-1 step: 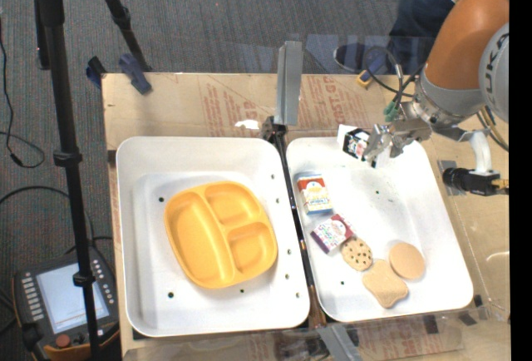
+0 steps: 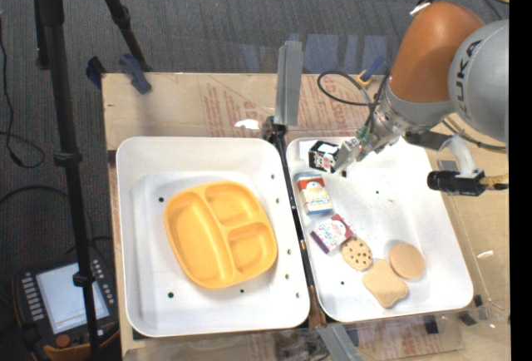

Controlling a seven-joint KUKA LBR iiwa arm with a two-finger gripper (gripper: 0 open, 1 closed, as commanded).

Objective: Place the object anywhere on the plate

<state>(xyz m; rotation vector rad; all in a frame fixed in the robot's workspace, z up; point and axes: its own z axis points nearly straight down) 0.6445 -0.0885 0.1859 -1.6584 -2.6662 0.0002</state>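
A yellow divided plate (image 2: pixel 220 233) lies in the left bin (image 2: pixel 141 164). My gripper (image 2: pixel 344 165) hangs low over the far left part of the right bin (image 2: pixel 432 218), right beside a small black and white carton (image 2: pixel 322 155). Just nearer the camera lies a small box with a red and blue label (image 2: pixel 314 194). Nothing shows between the fingers, and their spread is too small to read.
Near the front of the right bin lie a pink and purple packet (image 2: pixel 331 234), a chocolate-chip cookie (image 2: pixel 357 254), a round tan biscuit (image 2: pixel 407 260) and a tan bread-shaped piece (image 2: pixel 386 287). A grey post (image 2: pixel 288 85) stands behind the bins' shared wall.
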